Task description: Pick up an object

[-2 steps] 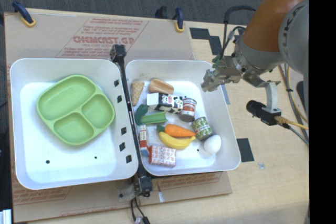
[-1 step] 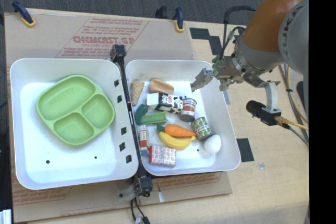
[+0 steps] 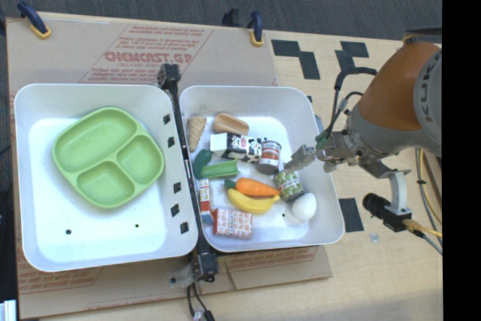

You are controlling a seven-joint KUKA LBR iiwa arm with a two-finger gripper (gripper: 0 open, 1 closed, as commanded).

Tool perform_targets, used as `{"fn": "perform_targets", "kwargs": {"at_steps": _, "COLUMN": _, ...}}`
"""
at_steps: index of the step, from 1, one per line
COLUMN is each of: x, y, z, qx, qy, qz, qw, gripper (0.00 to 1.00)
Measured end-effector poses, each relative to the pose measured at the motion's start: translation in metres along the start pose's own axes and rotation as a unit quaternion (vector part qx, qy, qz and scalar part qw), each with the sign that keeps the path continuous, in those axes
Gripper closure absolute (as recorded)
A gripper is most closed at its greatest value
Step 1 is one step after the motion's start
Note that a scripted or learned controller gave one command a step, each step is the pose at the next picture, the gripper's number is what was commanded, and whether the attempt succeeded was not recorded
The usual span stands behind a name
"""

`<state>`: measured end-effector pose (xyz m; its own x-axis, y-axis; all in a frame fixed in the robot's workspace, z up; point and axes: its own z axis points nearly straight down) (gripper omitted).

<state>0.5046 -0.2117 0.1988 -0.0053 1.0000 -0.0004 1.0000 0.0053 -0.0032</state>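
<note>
Currently, camera view: two shallow white plastic bins sit side by side on a cardboard sheet with red print, on the tabletop.

Left bin: one light green divided plate, three compartments, rounded corners, smooth matte plastic.

Right bin: cluster of toy food. Tan ribbed cone-like piece at upper left, near the divider. Bread-roll shape, brown top, beside it. Below that, a small black-and-white carton and a short cylindrical can with a red label. Green flat piece lies lengthwise, orange carrot under it, yellow banana curved just below and touching the carrot. Red-and-white printed box at the bottom, a narrow red packet along the divider. Small green-patterned can tilted, near the right wall; smooth white egg just below it, touching or nearly so.

Arm: grey body, glossy orange band, enters from the right. Claw hangs over the right side of the right bin, just above the green-patterned can and beside the red-label can. Claw state: can't tell, the tips blur into the clutter. Nothing visibly between them.

Blue clamps hold the cardboard at the top edge.
</note>
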Motion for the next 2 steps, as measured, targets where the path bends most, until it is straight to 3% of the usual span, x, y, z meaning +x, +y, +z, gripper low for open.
{"fn": "perform_targets", "kwargs": {"at_steps": 1, "x": 0.001, "y": 0.095, "z": 0.107, "qx": -0.001, "qy": 0.0, "qz": -0.001, "qw": 1.0, "gripper": 0.0}}
{"fn": "perform_targets", "kwargs": {"at_steps": 2, "x": 0.001, "y": 0.095, "z": 0.096, "qx": -0.001, "qy": 0.001, "qz": -0.002, "qw": 1.0, "gripper": 1.0}}
